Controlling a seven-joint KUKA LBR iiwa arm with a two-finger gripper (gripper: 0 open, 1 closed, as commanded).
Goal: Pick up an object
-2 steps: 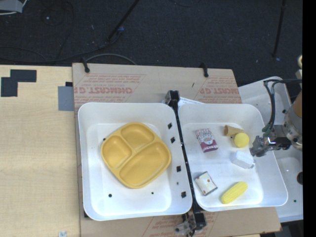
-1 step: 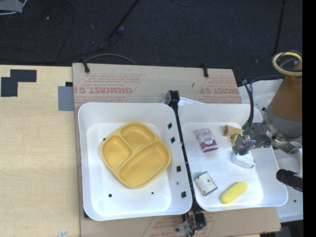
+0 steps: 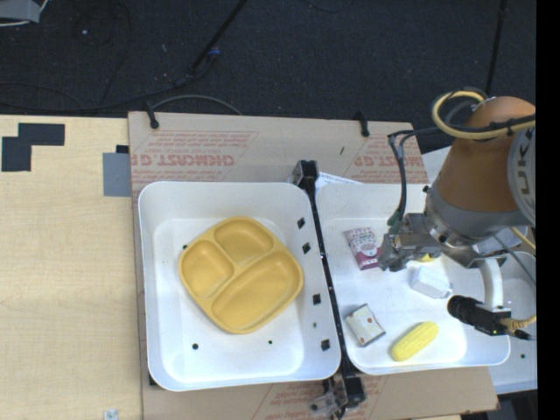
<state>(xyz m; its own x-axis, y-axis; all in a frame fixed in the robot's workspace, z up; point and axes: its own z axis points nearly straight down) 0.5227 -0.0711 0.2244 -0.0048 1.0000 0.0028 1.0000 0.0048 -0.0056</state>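
Gripper positioned low in right white bin, beside small pink packet.
Placement suits a grasp attempt; jaws state cannot be determined. Yellow corn cob lies nearer.

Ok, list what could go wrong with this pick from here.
1. The end effector sits low in the right bin, close to the pink packet and a white block; it may nudge either instead of grasping.
2. The corn cob looks rounded and could roll if bumped.

Dark carpeted floor with trailing cables behind a pale wooden benchtop.
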